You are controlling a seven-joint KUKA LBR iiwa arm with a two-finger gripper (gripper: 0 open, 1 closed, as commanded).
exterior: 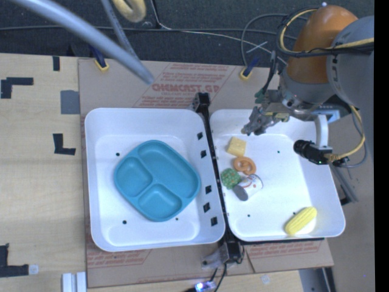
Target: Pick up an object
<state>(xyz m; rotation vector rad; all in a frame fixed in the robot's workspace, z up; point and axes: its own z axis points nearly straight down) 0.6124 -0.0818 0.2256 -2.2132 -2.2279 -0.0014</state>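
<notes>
We find the end effector (pixel 254 126) over the right bin's (pixel 316 224) far rim; whether it is apart or together, we cannot tell. A cheese wedge (pixel 237 146) lies just below it, untouched.

The worktop (pixel 36 163) has a light wood-grain surface bearing black tape marks. A brown cardboard sheet (pixel 182 81) with red print lies flat on it. Two shallow white bins rest side by side on the cardboard: the left bin (pixel 100 126) and the right bin (pixel 328 218), their inner rims touching.
</notes>
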